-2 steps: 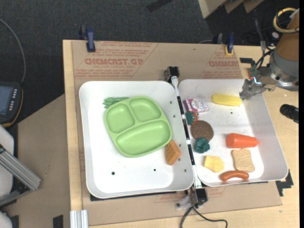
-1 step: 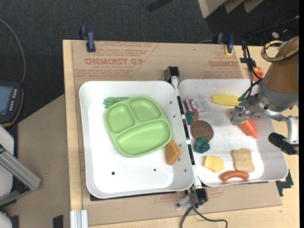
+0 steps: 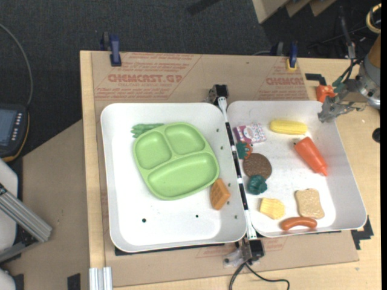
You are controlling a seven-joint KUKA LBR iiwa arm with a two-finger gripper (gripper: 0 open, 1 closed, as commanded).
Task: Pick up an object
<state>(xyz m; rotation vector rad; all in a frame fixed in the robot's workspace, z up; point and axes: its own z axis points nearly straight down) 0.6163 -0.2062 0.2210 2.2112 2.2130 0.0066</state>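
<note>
Two red "CHEMCAST" prints [image 3: 145, 77] on board

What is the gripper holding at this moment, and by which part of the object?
Nothing is held. The gripper is at the far right corner of the right bin, apart from the toy food; the yellow corn is nearest.

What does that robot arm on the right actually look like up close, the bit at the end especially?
Little of it is in frame. The gripper is a small grey metal piece with thin dark parts, at the right bin's far corner. Beside it sits a small orange-red piece, and thin dark cables loop above. The wrist looks pale grey and rounded.
</note>
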